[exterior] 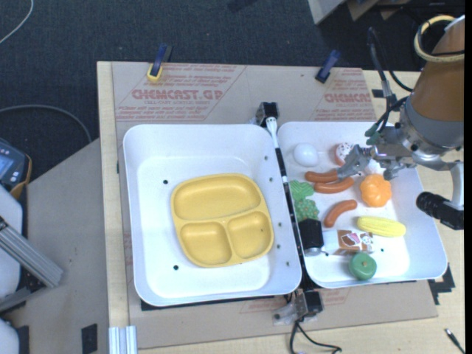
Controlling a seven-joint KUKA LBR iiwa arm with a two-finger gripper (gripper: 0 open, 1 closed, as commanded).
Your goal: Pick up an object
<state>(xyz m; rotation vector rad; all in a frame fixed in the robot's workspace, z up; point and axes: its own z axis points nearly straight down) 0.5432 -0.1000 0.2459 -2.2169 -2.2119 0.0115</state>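
Dark carpet surrounds a desk (221, 87) topped with printed cardboard, clamped at its far edge. Two white bins sit side by side on it. Well off to the tool's far side, away from the arm, the larger bin (147, 161) carries a yellow divided tray (220, 218). The second bin (424, 253) lies directly under the arm (441, 87), which is grey with an orange band at the wrist.

The tool (352, 162) hangs low over this second bin, and whether it is open or closed cannot be told at this angle; nothing can be seen in its grip. Right at its tip lie two sausages (328, 181), touching or nearly so. An orange fruit (375, 189) sits just beside the tip, toward the arm's base. Nearer the camera from the tool are a third sausage (340, 212), a yellow corn cob (382, 227), a small printed carton (355, 240) and a green round piece (362, 266). Beyond the tip, toward the dividing wall, lie a white egg (305, 154), a green leafy piece (303, 200) and a black block (310, 234).

The sausages look like the target. To do this well, I would centre the tool across a sausage's narrow width rather than along it, keep clear of the orange fruit, descend fully to the bin floor, close firmly, then lift straight up.
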